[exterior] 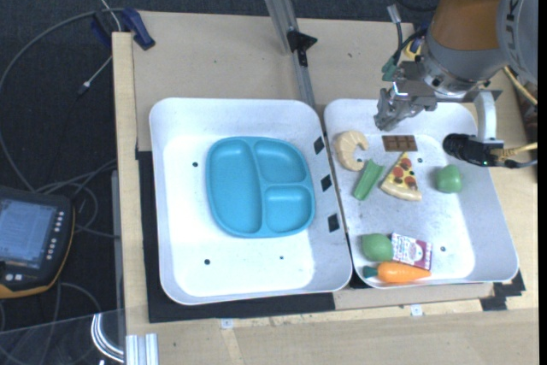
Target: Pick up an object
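I am looking down at the bench [214, 38], which is carrying two shallow white bins side by side. The left bin [175, 209] is holding a blue divided plate [259, 186] with three compartments, sitting near its middle. The right bin [491, 226] is holding all the small toy food.

The arm [479, 4] is reaching in from the right, its orange band showing above the wrist, and the gripper [393, 117] is hanging over the far edge of the right bin. From my seat I cannot tell how the tool is set; its tip is too dark and small against the bin.

Among the pieces, a pizza slice [402, 179] is lying near the bin's centre, with a green pepper strip [368, 180] just beside it on its left. A pale croissant [349, 148] is curling at the bin's left side, near the divider. A small brown chocolate bar [399, 143] is lying just below the gripper, apart from it as far as I can judge. A green round fruit [448, 179] is sitting to the right of the pizza. Along the near edge, a green lime-like piece [375, 247], a pink-and-white carton [410, 250] and an orange carrot [402, 273] are clustering together, touching or nearly so.
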Robot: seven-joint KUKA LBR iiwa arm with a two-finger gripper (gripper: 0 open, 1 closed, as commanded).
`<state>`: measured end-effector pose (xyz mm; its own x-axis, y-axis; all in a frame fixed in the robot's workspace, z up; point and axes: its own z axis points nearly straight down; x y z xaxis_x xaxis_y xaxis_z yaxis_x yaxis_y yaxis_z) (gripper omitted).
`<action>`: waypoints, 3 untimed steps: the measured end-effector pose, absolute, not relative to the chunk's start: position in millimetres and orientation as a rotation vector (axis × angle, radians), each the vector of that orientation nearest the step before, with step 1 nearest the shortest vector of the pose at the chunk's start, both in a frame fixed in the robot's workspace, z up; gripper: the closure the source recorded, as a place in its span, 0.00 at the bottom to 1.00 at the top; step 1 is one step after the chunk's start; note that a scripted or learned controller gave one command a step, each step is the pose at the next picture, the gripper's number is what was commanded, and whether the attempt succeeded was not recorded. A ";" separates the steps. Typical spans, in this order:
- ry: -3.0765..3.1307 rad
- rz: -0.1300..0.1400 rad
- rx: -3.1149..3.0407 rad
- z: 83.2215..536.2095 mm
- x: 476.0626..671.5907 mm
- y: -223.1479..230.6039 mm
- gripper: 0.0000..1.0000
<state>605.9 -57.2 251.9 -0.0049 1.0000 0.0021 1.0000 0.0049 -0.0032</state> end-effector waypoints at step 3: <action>-2.226 -0.004 -2.220 228.3 655.6 92.9 1.00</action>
